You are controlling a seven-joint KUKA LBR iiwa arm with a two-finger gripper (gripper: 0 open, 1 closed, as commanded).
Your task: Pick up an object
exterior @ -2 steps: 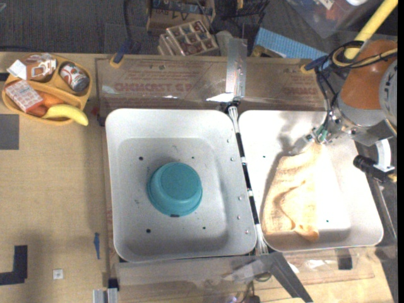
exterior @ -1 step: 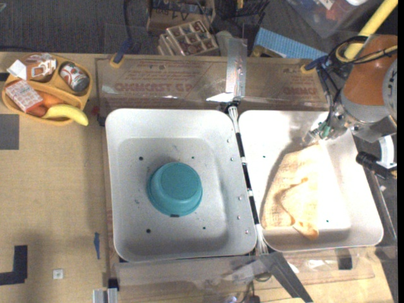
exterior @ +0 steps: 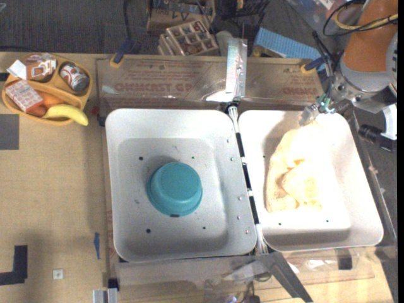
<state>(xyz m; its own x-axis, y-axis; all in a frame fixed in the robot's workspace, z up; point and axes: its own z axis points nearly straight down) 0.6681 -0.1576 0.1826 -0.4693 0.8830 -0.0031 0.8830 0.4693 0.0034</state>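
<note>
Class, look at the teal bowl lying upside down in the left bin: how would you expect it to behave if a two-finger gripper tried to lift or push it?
The teal bowl looks rigid, probably plastic, so likely light. Upside down, its rounded smooth outside offers no rim to pinch, so fingers may slip off. Its wide base on the left bin floor suggests it would slide, not tip.

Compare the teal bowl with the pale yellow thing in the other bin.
The teal bowl is round, compact and upside down in the left bin; the yellow cloth-like thing is pale, crumpled and sprawls across the right bin. Each lies alone in its white bin.
</note>
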